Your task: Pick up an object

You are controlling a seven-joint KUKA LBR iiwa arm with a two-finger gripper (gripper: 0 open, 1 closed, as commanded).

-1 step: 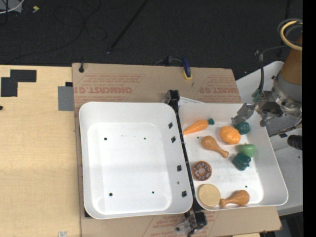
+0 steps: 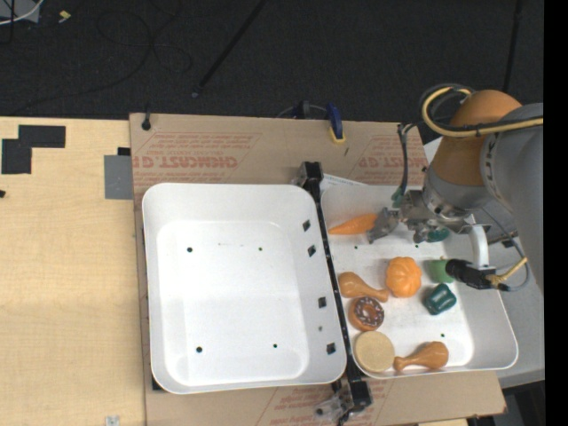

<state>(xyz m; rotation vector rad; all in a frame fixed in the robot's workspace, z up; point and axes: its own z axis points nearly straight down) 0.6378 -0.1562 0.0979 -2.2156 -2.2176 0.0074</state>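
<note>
The gripper (image 2: 401, 223) hangs at the frame's right, by the carrot (image 2: 352, 226); I can't tell its fingers' state.

Robotics lab, not a home. Grey industrial arm (image 2: 497, 162) with orange band reaching in from the right over a bench. Two shallow white bins (image 2: 169, 238) side by side on a cardboard sheet (image 2: 231, 153) with printed lettering, clamped at the top by a blue clip (image 2: 336, 124). Plywood benchtop (image 2: 62, 291) with black tape marks (image 2: 31, 145). Dark floor behind with loose cables (image 2: 222, 51). Toy food props (image 2: 401, 276) in right bin.
</note>
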